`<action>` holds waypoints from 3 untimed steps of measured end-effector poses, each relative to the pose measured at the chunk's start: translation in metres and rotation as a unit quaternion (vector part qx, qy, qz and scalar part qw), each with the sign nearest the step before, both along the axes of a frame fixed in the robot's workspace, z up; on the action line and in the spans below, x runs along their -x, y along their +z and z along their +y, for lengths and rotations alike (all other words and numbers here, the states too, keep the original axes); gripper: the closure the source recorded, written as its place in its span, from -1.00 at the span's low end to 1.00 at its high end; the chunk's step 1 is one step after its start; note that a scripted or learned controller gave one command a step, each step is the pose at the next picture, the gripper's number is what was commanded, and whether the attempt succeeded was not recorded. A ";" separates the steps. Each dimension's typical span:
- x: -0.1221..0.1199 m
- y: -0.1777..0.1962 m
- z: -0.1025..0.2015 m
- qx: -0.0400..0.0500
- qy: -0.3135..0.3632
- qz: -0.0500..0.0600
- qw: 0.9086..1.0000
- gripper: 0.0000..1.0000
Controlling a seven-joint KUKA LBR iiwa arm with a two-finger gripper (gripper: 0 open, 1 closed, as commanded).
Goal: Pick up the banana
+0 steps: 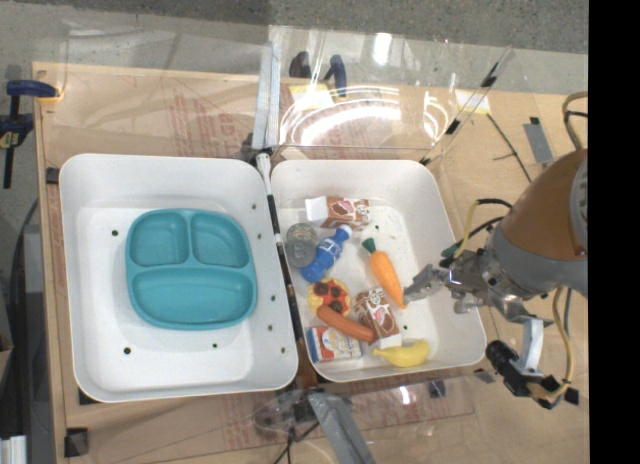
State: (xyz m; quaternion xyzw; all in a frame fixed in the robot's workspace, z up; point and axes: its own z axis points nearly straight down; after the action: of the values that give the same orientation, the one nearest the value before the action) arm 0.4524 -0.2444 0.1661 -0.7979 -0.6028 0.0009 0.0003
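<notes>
The yellow banana (pixel 405 354) lies in the front right corner of the right bin (pixel 438 197), close to its front wall. My gripper (pixel 432 278) hovers over the bin's right side, above and slightly right of the banana and just right of the orange carrot (pixel 385 272). Nothing shows in the gripper. The grey arm with its orange band (pixel 545 222) reaches in from the right.
The right bin also holds a blue bottle (pixel 325 254), a sausage (pixel 345 324), snack packets (pixel 347 210), a small carton (pixel 335 345) and a grey round piece (pixel 300 240). A teal divided plate (pixel 190 267) lies in the left bin (pixel 80 187). A clear plastic box (pixel 360 117) stands behind.
</notes>
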 end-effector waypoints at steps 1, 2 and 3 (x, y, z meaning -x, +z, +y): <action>-0.006 -0.057 0.014 0.003 0.069 -0.010 0.998 -1.00; -0.001 0.019 0.067 -0.001 0.087 0.000 0.996 -1.00; -0.003 -0.052 0.011 -0.001 0.151 -0.005 0.989 -1.00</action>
State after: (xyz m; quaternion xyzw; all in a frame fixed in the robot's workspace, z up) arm 0.4558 -0.2338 0.1139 -0.6980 -0.7161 -0.0036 -0.0015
